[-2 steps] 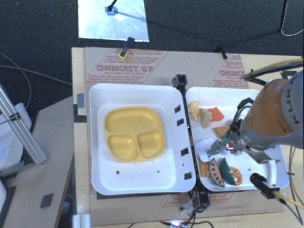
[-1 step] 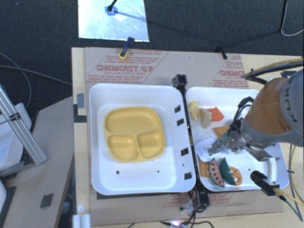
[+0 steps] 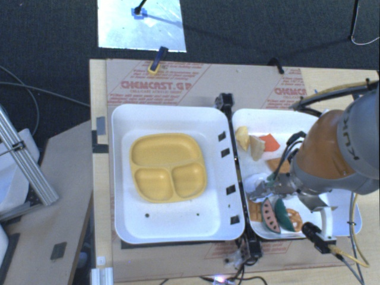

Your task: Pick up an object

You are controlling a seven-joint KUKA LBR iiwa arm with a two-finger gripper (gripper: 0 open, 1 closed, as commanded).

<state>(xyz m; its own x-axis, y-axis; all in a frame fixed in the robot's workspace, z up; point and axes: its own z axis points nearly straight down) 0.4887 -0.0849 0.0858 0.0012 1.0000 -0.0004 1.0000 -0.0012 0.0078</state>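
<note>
Evidently the pick is not done: you see nothing lifted. The arm (image 3: 332, 150) reaches over the right bin (image 3: 297, 116), its gripper (image 3: 267, 189) low near the bin's left wall; its grip state cannot be told. Candidate objects, including a watermelon slice (image 3: 270, 214), lie by the bin's near edge. The left bin (image 3: 172, 114) carries a yellow tray (image 3: 168, 165).

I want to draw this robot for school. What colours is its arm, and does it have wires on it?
The big rounded grey arm has a wide orange band above the wrist. Dark cables loop along its side. The metal-looking gripper at the end is silvery grey, and part of a dark letter marking shows on the grey shell.
</note>
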